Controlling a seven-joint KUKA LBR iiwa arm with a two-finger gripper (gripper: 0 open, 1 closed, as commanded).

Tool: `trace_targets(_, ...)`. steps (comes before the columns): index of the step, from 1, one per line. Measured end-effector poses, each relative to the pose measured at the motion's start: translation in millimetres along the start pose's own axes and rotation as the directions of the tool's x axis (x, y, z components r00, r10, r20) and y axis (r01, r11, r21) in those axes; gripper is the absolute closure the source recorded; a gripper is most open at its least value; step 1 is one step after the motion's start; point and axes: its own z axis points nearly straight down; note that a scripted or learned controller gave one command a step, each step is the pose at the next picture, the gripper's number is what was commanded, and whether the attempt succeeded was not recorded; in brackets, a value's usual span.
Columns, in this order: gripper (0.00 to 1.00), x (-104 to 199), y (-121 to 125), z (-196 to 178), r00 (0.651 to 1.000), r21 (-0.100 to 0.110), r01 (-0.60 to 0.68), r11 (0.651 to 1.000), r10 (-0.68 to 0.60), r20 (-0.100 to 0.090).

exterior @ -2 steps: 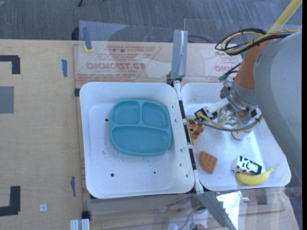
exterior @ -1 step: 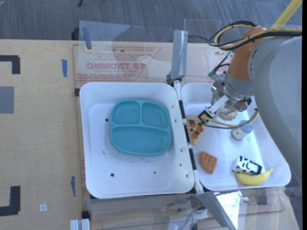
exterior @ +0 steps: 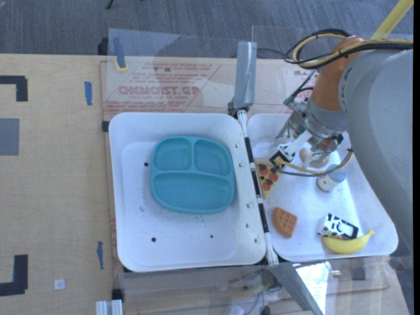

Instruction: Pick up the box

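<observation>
The grey arm with its orange band reaches in from the upper right of the frame, its wrist bent down over the upper part of the right bin (exterior: 367, 195), and the gripper (exterior: 308, 151) hangs low there; whether it is released or clenched I cannot tell. The box (exterior: 339, 226), black and white, lies at the lower right of that bin, touching a banana (exterior: 346, 243) just below it and well apart from the gripper. The left bin (exterior: 131, 241) bears a teal divided plate (exterior: 193, 174).
</observation>
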Motion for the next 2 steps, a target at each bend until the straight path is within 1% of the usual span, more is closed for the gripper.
trace_targets(1, 0.00, -94, 5, -120, 0.985, 0.006, 0.173, 0.985, -0.173, 0.005)
trace_targets(2, 0.00, -134, -24, -6, 0.993, 0.006, 0.119, 0.993, -0.119, 0.005)
